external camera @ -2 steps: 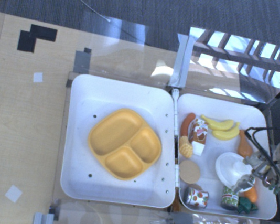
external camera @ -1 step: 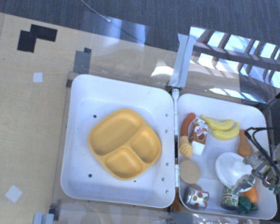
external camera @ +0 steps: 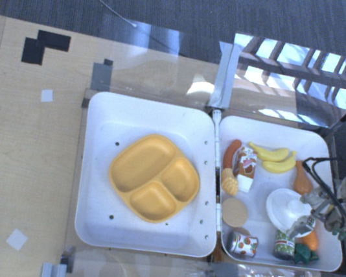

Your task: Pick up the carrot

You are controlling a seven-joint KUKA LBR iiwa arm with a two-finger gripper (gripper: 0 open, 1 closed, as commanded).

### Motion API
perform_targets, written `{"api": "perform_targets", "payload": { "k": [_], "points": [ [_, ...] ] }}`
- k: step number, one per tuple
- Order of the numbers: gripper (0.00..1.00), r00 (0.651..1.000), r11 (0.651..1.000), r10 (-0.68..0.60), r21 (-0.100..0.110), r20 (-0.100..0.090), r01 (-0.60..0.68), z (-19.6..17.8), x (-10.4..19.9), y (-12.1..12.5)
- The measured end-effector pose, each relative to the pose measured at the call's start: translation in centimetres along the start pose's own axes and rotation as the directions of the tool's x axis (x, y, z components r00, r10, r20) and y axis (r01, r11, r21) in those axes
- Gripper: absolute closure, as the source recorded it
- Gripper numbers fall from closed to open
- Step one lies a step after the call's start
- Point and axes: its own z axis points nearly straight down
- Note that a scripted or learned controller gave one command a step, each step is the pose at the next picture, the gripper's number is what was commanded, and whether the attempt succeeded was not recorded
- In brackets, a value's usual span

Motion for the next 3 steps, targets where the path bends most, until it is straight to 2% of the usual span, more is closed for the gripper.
{"api": "perform_targets", "payload": {
  "k": [3],
  "points": [
    [0.00, 1.000, 1.000, 0.000, 0.000, 0.000, 0.000, 0.00, 0.00, 0.00]
  ]
}}
